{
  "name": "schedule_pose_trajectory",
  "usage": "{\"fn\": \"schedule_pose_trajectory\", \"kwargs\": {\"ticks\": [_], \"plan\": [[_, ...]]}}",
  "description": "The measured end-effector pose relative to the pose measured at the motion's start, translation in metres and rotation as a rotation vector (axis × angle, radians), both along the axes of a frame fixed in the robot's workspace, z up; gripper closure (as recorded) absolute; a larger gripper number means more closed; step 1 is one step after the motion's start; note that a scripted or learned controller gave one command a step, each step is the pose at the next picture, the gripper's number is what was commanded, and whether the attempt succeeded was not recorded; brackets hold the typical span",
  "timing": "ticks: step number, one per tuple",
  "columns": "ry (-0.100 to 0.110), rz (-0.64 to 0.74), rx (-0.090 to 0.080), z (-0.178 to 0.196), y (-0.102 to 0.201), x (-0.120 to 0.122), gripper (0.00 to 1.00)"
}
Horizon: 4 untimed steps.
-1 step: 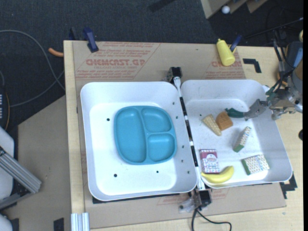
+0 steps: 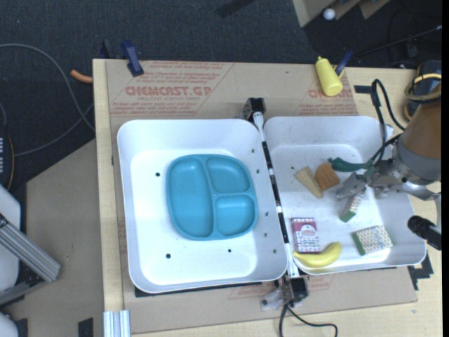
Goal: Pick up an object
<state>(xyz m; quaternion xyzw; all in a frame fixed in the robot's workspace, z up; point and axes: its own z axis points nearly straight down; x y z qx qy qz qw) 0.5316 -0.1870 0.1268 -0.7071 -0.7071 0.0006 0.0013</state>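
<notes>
Two shallow white bins sit side by side on the bench [image 2: 175, 83], which is covered by brown cardboard with red lettering along its far edge. The left bin [image 2: 140, 153] holds a blue divided plate [image 2: 210, 194] with three compartments, lying near the bin's middle. The right bin [image 2: 316, 128] holds the small objects. Near its middle lie a tan wedge [image 2: 307, 180] and a brown block [image 2: 327, 176], touching or nearly touching each other. At the near edge of this bin a yellow banana [image 2: 319, 256] lies along the rim, with a red-and-white packet [image 2: 304, 233] just beyond it, close to the wall shared with the left bin. A green-edged sponge [image 2: 372, 239] rests near the bin's near right corner.

The arm reaches in over the right edge of the right bin, its orange band showing above the wrist. The hand [image 2: 353, 190] hangs low over the bin's middle-right area, just right of the brown block, with a small pale-and-green object [image 2: 350, 208] directly beneath its tips. I cannot tell whether the hand is spread or closed, nor whether it grips anything.

A yellow bottle [image 2: 327, 76] lies on the bench beyond the right bin's far edge.
</notes>
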Motion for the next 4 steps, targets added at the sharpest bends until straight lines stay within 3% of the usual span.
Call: {"fn": "schedule_pose_trajectory", "kwargs": {"ticks": [1,2,3,4], "plan": [[-0.004,0.002,-0.001,-0.042,0.036,0.047,0.0],[-0.004,0.001,-0.002,-0.042,0.034,0.078,0.0],[-0.006,0.002,-0.003,-0.032,0.034,0.078,1.0],[-0.005,0.002,-0.003,-0.032,0.034,0.078,0.0]]}}
